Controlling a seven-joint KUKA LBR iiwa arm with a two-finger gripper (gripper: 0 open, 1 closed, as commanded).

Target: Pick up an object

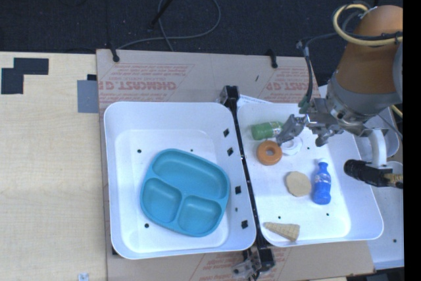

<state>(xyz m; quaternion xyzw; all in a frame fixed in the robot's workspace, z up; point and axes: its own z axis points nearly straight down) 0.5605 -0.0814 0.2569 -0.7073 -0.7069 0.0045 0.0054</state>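
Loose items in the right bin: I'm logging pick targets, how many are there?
5: green bottle at back, brown ring before it, tan disc and blue bottle mid-bin, wedge in front. The claw may hide more.

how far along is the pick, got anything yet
Nothing looks picked: the orange ring, green bottle, tan piece, blue bottle and wedge all lie on the right bin floor. In hand: the tool hangs low beside the green bottle. Left: grasp and lift.
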